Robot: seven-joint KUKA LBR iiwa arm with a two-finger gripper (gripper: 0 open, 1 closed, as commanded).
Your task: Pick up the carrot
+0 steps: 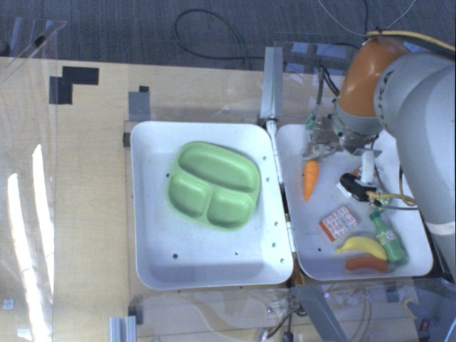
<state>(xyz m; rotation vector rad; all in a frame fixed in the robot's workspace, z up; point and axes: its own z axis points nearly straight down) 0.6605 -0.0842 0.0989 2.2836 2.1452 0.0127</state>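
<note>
Where the end effector hovers, one carrot lies below.

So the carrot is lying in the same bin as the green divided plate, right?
Not quite. In the camera view the carrot lies in the right bin, just below the gripper. The green divided plate sits alone in the left bin.

A green divided plate lies in the left bin; banana and bottle share the right bin.
</note>
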